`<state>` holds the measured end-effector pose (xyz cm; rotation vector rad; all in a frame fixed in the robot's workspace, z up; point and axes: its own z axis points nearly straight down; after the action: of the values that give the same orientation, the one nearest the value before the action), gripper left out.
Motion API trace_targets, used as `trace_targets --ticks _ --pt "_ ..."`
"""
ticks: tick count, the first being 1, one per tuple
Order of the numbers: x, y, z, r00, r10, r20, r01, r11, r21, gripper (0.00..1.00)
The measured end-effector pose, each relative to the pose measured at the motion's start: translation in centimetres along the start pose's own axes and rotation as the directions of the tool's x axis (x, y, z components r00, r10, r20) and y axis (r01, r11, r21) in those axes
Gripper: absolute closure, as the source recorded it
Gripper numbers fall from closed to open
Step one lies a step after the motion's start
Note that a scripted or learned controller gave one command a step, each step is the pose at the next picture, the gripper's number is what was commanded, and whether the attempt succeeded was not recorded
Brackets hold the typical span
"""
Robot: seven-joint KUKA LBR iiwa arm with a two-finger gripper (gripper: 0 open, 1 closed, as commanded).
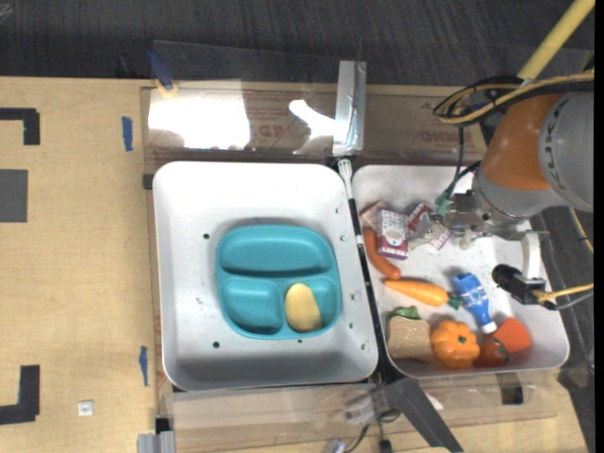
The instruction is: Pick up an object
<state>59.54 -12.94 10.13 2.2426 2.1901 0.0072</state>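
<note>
My gripper hangs low over the back of the right bin, under the grey arm with its orange band. Its tip is right beside a red and white packet, and I cannot tell whether they touch. Below it lie an orange-red sausage, a carrot, a blue bottle, a sandwich, a small orange pumpkin and a red vegetable.
The left bin holds a teal divided tray with a yellow potato-like piece in its lower right compartment. A clear panel and a metal post stand behind the bins.
</note>
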Motion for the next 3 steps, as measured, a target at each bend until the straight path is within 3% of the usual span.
trace_targets --ticks 1,2,3 --pt "0.0 0.0 -1.0 1.0 0.0 0.0 0.0 1.0 -0.001 1.0" --pt "0.0 0.0 -0.9 1.0 0.0 0.0 0.0 1.0 0.0 0.0" --pt "-1.5 3.7 1.5 0.999 -0.036 0.0 0.036 0.999 0.003 0.0"
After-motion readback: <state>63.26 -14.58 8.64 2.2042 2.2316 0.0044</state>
